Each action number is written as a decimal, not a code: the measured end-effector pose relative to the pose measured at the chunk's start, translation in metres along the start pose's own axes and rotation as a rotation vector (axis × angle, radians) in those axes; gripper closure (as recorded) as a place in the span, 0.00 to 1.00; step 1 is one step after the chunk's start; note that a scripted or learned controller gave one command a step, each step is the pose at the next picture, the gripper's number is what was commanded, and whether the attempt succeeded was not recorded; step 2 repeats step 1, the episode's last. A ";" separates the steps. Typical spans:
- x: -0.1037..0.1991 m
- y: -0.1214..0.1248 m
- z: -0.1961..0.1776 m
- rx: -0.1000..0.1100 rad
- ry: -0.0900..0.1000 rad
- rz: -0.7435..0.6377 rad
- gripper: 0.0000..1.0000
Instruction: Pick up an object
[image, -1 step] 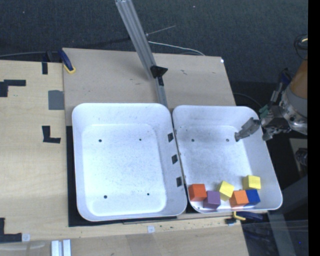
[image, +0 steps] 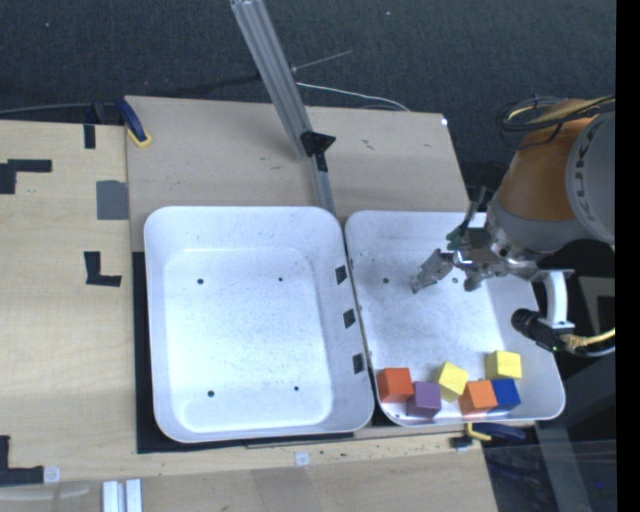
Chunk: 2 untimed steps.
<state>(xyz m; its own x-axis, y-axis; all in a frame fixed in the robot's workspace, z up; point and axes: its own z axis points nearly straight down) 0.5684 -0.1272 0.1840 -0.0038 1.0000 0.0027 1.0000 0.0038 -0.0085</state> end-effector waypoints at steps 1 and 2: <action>0.086 0.002 -0.007 -0.006 0.001 -0.005 0.00; 0.086 0.002 -0.007 -0.006 0.001 -0.005 0.00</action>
